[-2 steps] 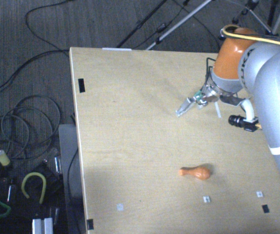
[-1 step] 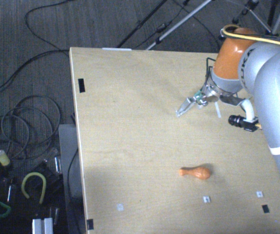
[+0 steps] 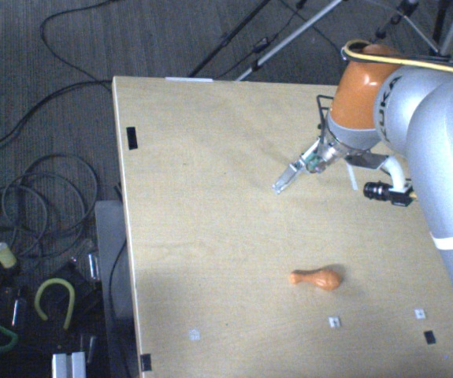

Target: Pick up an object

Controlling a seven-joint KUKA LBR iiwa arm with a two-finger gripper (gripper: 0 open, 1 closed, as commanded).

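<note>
Nearest of all, along the near edge of the tan board (image 3: 210, 235), sit a few small markers (image 3: 335, 321), two pale and one dark; just beyond them lies the orange object (image 3: 318, 278), on its side on the bare wood, bulbous end to the right and thin neck pointing left.

My pincer (image 3: 283, 183) hangs further up the board, slim and pale, slanting down and to the left from my wrist; its tip stands over bare wood, well apart from the orange object, which lies below it in the view and a little to the right; whether the pincer is open or shut I cannot tell at this size.

Behind the pincer comes my orange band (image 3: 360, 93), then my grey arm (image 3: 439, 156) running off the right edge; a small black fitting (image 3: 388, 192) juts out beside the wrist.

Further out, a black tape mark (image 3: 132, 138) sits near the board's left edge; on the dark floor to the left lie looped cables (image 3: 41, 199) and a green hook-shaped thing (image 3: 53, 296); grey stand legs (image 3: 313, 18) cross the floor beyond the board's far edge.
</note>
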